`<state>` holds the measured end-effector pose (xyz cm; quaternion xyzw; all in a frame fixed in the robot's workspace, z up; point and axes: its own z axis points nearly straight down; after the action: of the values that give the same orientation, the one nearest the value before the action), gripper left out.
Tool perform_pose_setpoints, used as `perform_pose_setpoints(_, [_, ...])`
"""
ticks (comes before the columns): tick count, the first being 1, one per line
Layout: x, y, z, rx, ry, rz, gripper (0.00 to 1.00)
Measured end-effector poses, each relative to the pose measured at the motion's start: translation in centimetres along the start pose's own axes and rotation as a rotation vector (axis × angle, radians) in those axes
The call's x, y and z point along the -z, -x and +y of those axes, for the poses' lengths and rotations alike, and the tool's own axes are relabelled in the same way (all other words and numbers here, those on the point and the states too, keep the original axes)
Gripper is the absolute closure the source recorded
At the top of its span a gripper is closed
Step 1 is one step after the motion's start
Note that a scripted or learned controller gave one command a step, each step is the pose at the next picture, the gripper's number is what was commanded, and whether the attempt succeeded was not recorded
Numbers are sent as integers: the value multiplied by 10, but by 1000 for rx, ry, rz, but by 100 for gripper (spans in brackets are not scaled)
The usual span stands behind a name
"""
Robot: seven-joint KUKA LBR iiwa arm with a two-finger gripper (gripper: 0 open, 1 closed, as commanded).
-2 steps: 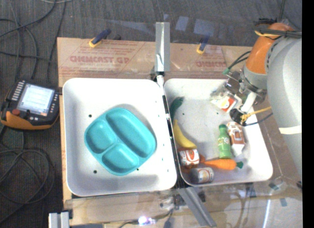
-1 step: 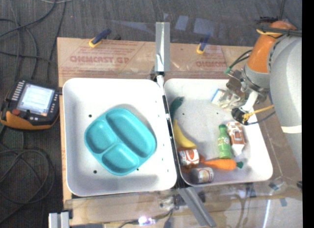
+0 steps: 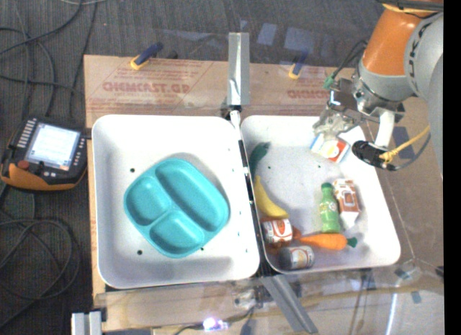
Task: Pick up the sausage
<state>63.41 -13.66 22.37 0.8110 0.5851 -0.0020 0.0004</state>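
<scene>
Well, the sausage [image 3: 297,257] looks to be that stubby, dull brown-grey cylinder lying on its side at the near rim of the right bin [image 3: 382,251], though it is small and hard to make out for sure. Just beside it, touching or nearly so, lies a red-and-white can [image 3: 277,230], and a smooth orange carrot [image 3: 324,241] with a green tip stretches off to its right. Above those, a curved yellow banana [image 3: 268,200] hugs the bin's left wall, with a dark green, tapered piece [image 3: 258,155] further back along it. A green bottle [image 3: 329,207] lies next to a red-and-white carton [image 3: 348,200].

Up at the far right corner, the pincer [image 3: 333,123] hangs over a flat white packet [image 3: 332,149] with red and yellow print. Open or closed, I cannot tell from up here. The arm [image 3: 392,38] comes in from the right, its orange band rounded and glossy, wrist angled down toward that corner, well apart from the sausage.

The sausage is boxed in: bin wall on the near side, can and carrot close behind. The middle of the right bin has bare white floor.

Over in the left bin [image 3: 108,204], a teal compartment tray [image 3: 177,205] sits diagonally on smooth white plastic.
</scene>
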Motion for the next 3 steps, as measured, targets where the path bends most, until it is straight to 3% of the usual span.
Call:
perform_pose_setpoints(1, [8,-1,0,2,-3,0,100])
perform_pose_setpoints(2, [46,-63,-29,128,0,1,100])
perform_pose_setpoints(3, [48,-161,-18,201,0,2,100])
